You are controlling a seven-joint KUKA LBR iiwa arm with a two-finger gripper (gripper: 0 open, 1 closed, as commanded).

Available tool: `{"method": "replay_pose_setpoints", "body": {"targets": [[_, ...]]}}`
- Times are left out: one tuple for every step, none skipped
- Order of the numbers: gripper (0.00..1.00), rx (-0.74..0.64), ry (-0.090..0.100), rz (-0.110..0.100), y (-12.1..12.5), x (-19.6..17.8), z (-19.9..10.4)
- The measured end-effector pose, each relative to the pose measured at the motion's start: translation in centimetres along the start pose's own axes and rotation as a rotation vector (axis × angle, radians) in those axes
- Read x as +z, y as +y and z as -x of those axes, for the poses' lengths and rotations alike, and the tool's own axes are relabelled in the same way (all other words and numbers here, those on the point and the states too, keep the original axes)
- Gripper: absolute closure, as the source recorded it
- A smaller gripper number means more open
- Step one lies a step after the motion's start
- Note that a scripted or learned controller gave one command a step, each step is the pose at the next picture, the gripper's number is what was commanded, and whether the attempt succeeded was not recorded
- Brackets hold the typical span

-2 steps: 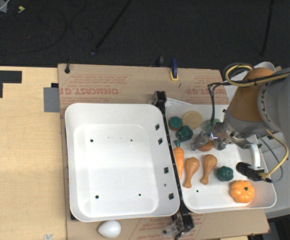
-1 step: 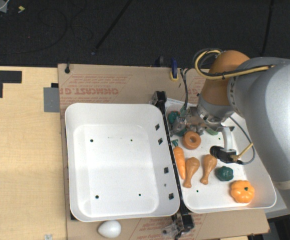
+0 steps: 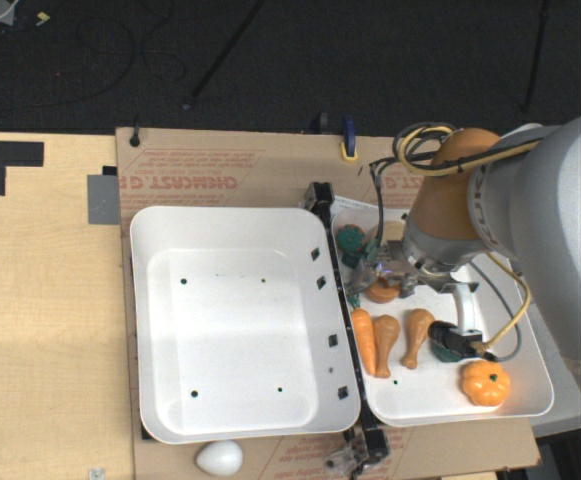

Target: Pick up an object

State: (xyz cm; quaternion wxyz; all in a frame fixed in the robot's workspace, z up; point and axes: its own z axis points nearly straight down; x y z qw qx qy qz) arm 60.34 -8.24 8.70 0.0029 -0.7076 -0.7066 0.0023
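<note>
The right bin (image 3: pixel 530 398) holds several small toys. An orange carrot (image 3: pixel 363 340) lies by its left wall, with two tan drumsticks (image 3: pixel 385 341) (image 3: pixel 417 332) beside it. An orange pumpkin (image 3: pixel 485 383) sits at the front right, and a dark green piece (image 3: pixel 452 341) lies just behind it. A teal object (image 3: pixel 350 238) rests at the back left. My gripper (image 3: pixel 388 273) is low in the bin's back part, right above a brown-orange piece (image 3: pixel 381 292); the wrist hides how it meets that piece.
The left bin (image 3: pixel 150 268) stands beside the right one, its black-clipped wall (image 3: pixel 335 308) between them. A white egg (image 3: pixel 218 458) lies on the cardboard in front of the left bin. Cables (image 3: pixel 500 318) loop from the wrist over the right bin.
</note>
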Motion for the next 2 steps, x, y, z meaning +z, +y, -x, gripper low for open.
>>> {"method": "replay_pose_setpoints", "body": {"targets": [[1.00,0.000,0.000,0.001,0.1,-1.0,0.1],[1.00,-0.007,0.000,0.014,4.2,-10.7,-4.8]]}}
